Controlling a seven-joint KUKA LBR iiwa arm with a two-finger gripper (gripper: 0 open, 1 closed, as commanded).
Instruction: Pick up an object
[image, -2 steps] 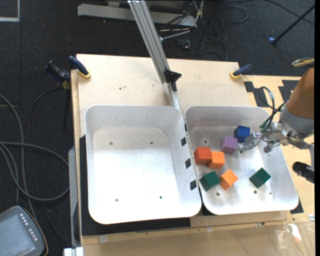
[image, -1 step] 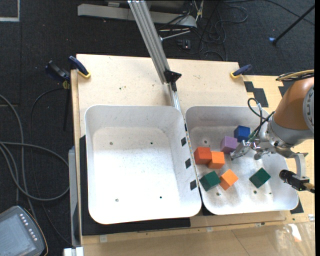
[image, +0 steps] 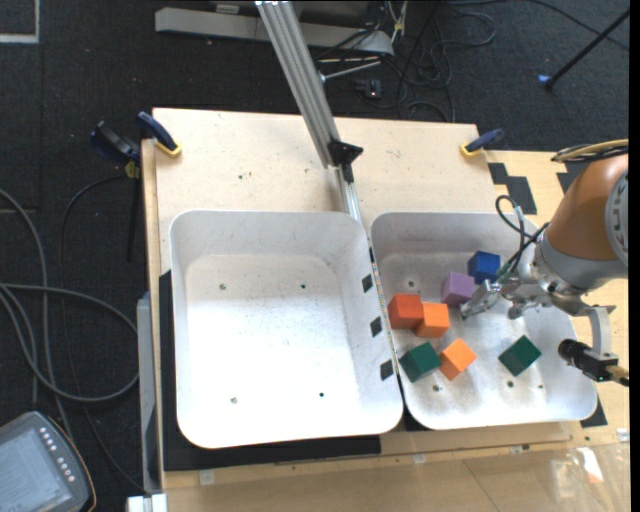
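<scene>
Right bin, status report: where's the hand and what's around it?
Hand low in right bin, nothing seen held. Purple block and blue block beside it. Orange blocks, green blocks scattered nearby.

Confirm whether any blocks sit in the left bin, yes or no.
No. The blocks, such as the blue block and purple block, all lie in the right bin.

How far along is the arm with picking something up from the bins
Done: the gripper has reached into the right bin, low beside the purple block and blue block. In hand: nothing visibly; no block shows between its fingers. Left: grasping and lifting one. The orange blocks and green blocks lie on the bin floor.
</scene>
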